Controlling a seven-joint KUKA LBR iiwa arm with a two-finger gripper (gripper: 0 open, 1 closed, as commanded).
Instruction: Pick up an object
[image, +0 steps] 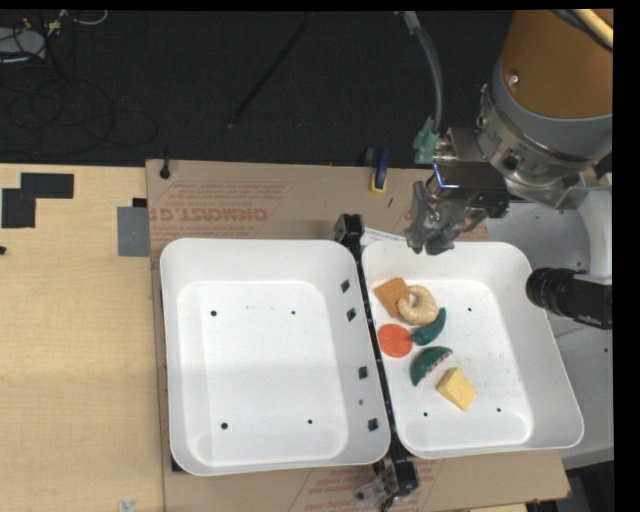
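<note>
Several small objects lie in the right bin: an orange-brown block, a tan ring, a red disc, two green crescent pieces and a yellow wedge. My gripper hangs over the bin's far edge, above and behind the ring and block, apart from all of them. Nothing shows between its dark fingers.
The left bin sits beside the right one, with a black clip bar running between them. Both bins rest on a cardboard sheet. A black cylinder juts in at the right.
</note>
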